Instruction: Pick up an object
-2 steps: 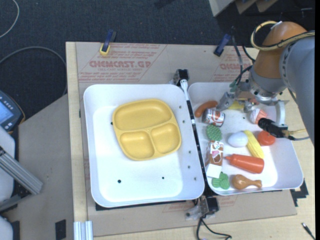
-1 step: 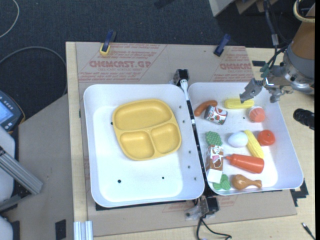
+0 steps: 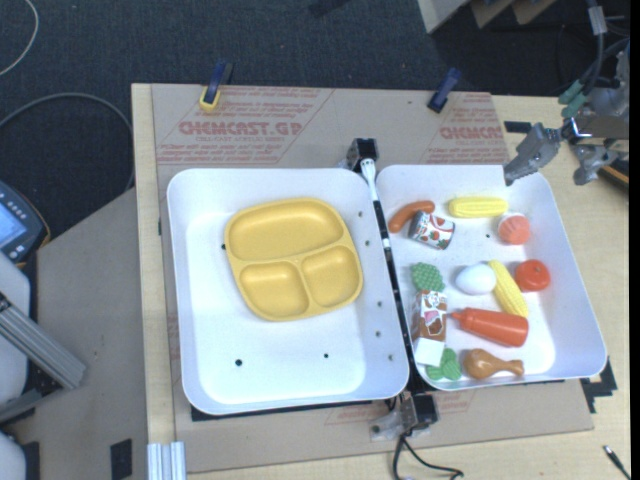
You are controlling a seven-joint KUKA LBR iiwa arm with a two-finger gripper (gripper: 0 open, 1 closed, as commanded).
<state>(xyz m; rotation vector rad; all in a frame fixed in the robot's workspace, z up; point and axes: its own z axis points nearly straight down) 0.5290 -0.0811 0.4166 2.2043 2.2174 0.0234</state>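
The right bin (image 3: 570, 308) holds several toy foods: a hot dog (image 3: 410, 214), a corn cob (image 3: 476, 207), a small carton (image 3: 435, 230), a peach (image 3: 514, 229), a tomato (image 3: 532, 275), an egg (image 3: 476, 279), a second corn cob (image 3: 507, 288), a carrot (image 3: 492, 326) and a drumstick (image 3: 490, 366). My gripper (image 3: 556, 164) hangs over the bin's far right corner, above and right of the peach. It is open, with nothing between its fingers (image 3: 523, 158).
The left bin (image 3: 200, 348) holds a yellow divided plate (image 3: 292, 258). Clamps (image 3: 211, 93) sit on the board's far edge. A black clip (image 3: 362, 152) marks the gap between the bins. Cables hang at the upper right.
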